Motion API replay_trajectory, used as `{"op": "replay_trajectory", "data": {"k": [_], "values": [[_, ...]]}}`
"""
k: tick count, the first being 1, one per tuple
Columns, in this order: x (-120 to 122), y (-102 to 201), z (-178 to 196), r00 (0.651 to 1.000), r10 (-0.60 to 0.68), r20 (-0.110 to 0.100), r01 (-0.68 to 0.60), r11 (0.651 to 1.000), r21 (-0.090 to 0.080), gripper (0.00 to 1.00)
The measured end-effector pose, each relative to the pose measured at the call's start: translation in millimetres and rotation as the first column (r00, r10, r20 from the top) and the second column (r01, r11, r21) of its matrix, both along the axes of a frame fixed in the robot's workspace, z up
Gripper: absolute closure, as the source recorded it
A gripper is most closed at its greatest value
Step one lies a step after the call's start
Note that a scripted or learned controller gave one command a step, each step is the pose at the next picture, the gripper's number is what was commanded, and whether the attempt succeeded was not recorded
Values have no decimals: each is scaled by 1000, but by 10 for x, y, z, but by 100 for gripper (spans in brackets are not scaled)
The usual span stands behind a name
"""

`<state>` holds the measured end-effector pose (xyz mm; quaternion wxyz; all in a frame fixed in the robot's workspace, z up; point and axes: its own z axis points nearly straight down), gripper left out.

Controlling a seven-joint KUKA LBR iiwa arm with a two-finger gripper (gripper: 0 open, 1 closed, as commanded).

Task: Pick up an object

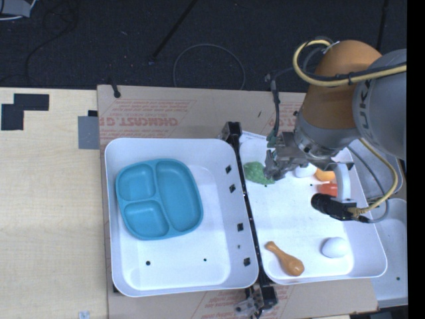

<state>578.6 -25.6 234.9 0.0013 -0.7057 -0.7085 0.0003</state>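
Note:
My gripper (272, 170) hangs low over the far left part of the right bin (292, 208), right beside a green leafy piece (254, 171) that lies against the bin's left wall. The gripper's tip touches or nearly touches the green piece's right side. An orange drumstick-shaped toy (286, 258) lies near the front of the same bin. A white egg-like object (334, 247) rests at the front right. A small orange piece (325, 175) and a red piece (328, 189) sit at the far right, partly behind the arm.
The left bin (219, 258) bears a blue three-part plate (159, 198). A black divider (240, 205) runs between the bins. A black cable end (335, 208) hangs from the arm over the right bin's right side. Cardboard lies under both bins.

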Motion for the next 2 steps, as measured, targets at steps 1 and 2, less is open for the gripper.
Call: {"op": "replay_trajectory", "data": {"k": [1,2], "values": [[10,510,3,1000,0,-1,0,1000,1,100],[203,1111,-60,1000,1,0,-1,1000,1,100]]}}
